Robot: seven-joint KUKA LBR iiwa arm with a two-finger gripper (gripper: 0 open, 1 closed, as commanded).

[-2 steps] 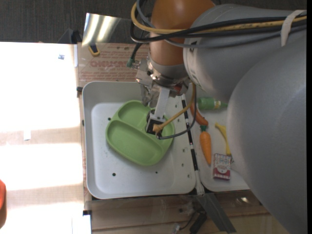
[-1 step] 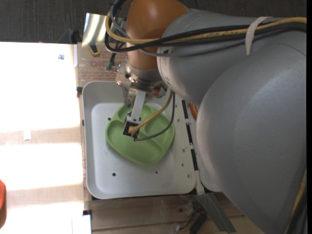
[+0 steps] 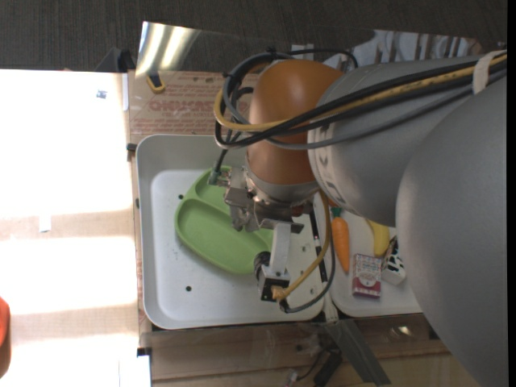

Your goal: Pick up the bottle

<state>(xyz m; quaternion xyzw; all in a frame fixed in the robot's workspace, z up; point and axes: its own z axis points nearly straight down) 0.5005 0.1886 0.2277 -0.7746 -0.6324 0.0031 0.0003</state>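
The grey arm with its orange band (image 3: 282, 127) reaches in from the right and covers much of the left bin (image 3: 161, 297). My gripper (image 3: 239, 213) hangs below the wrist, low over the right part of a green divided plate (image 3: 211, 236) that lies in this bin. The wrist and arm hide whatever is directly under and to the right of the gripper.
The right bin (image 3: 379, 309) holds an orange carrot (image 3: 341, 244), a yellow item (image 3: 380, 237), a small red and white box (image 3: 367, 276) and a small black and white object (image 3: 394, 264). A brown cardboard strip (image 3: 173, 107) lies behind the left bin.
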